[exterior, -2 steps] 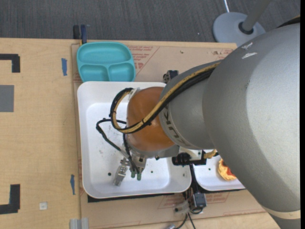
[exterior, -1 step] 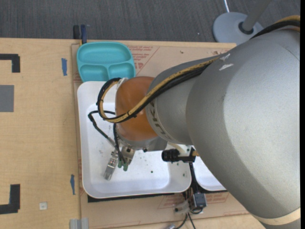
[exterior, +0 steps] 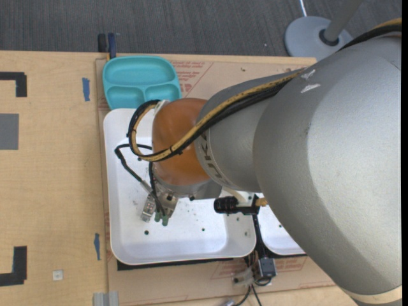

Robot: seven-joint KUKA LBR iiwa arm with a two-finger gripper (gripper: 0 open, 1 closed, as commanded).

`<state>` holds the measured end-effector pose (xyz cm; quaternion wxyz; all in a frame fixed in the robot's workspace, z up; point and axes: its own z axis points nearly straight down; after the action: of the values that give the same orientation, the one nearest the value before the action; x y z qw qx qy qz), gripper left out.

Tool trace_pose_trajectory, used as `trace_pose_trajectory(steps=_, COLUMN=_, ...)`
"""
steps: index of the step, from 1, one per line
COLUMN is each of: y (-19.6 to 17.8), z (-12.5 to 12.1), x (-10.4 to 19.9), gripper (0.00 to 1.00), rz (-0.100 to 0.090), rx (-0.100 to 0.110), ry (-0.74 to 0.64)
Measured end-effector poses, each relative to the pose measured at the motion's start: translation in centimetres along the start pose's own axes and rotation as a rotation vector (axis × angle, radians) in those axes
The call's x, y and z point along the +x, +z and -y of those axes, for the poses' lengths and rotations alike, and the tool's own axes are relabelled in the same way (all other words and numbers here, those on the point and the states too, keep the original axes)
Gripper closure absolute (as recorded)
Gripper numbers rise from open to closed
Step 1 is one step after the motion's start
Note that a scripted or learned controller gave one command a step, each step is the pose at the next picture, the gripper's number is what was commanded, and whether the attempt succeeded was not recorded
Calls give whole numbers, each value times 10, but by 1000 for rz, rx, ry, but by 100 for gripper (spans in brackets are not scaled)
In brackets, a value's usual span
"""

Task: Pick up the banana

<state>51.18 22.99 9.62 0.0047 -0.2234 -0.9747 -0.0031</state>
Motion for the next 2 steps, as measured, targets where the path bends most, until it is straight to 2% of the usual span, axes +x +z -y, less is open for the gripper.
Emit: trace_pose_trajectory(steps=2, y=-20, z=-1, x=-1, gripper=100, rz=5, rx=-6, ry=0)
